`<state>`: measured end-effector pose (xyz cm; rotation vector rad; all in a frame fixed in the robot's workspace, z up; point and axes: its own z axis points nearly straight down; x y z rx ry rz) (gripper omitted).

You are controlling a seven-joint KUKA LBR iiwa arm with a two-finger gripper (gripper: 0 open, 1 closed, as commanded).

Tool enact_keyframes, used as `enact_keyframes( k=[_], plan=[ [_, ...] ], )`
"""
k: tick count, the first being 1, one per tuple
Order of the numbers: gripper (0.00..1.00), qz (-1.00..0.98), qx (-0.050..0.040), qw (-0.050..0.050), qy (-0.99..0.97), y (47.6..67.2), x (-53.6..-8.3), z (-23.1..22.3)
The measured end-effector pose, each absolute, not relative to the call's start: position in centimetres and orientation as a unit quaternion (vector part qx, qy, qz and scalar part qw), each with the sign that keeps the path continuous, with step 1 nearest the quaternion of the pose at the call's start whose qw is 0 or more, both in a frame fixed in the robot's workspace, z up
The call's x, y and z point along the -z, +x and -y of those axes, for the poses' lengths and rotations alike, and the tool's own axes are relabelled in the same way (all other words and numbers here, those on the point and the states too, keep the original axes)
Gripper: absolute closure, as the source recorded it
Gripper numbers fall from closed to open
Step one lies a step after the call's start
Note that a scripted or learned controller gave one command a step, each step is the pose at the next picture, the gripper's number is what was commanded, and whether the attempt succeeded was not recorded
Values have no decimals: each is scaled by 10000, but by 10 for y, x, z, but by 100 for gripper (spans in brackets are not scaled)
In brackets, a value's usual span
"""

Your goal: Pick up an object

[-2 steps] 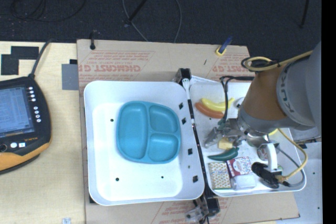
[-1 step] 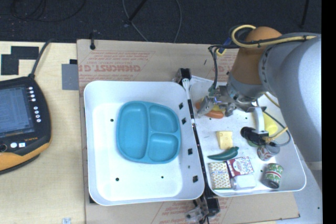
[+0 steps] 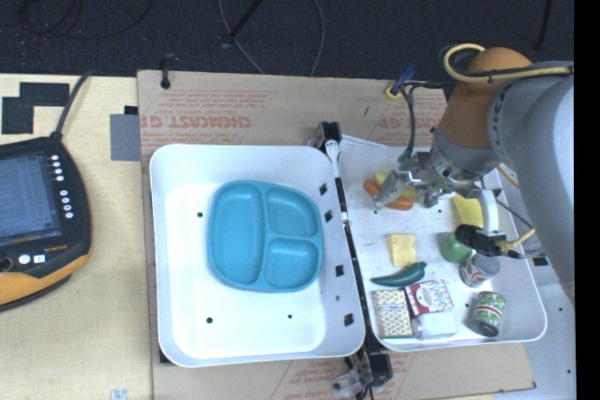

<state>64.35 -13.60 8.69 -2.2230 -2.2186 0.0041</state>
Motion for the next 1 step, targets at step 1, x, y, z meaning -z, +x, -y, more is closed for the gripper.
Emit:
enact_keyframes(
  k=[1],
  plan=[
    [0,7076,-13,22,-7066,643,-86,109]
  ],
)
